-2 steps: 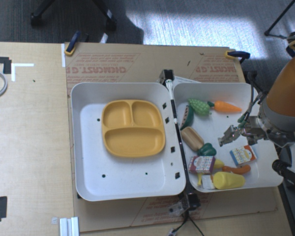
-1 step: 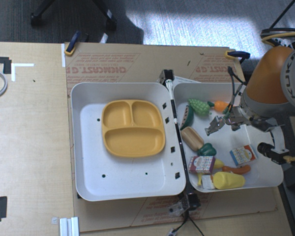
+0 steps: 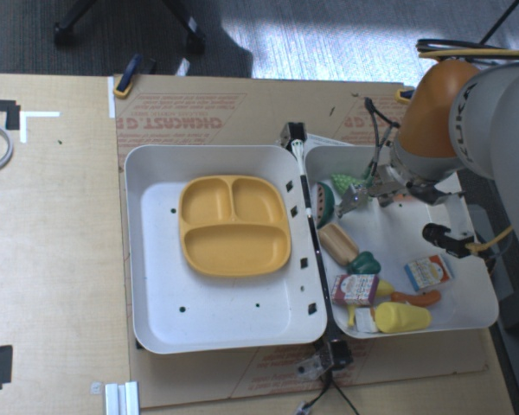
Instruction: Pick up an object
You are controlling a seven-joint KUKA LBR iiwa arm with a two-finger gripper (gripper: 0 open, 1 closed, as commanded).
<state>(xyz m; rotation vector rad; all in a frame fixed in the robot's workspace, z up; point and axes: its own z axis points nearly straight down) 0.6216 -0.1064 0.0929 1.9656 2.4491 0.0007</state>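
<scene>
While the grey arm with its orange band (image 3: 445, 102) reaches in over the far edge of the right-hand shallow white bin (image 3: 480, 305), you can see its two-finger gripper (image 3: 363, 194) low near that bin's far left corner, just beside a small green leafy toy (image 3: 343, 183) — but nothing shows between its tips, and whether they are spread or closed cannot be told from this slant. Judge the pick as not yet done: every object lies in a bin, none lifted.

Count the candidates in the right bin. One green leafy toy at the far left corner; one green-and-red slice-shaped piece (image 3: 323, 204) against the left wall; one tan wooden cylinder (image 3: 338, 242) nearer the middle of that wall; one dark green small piece (image 3: 363, 264) just below it; one red-and-white printed packet (image 3: 356, 290); one yellow plastic bottle-shaped toy (image 3: 400, 318) at the near edge; one orange-red sausage-like piece (image 3: 418, 299) beside it; one small white-and-blue printed carton (image 3: 427, 272) toward the right side.

The left-hand shallow white bin (image 3: 147, 258) holds one yellow three-compartment plastic plate (image 3: 234, 225) — well apart from the gripper. What is left: close on something, then lift.
</scene>
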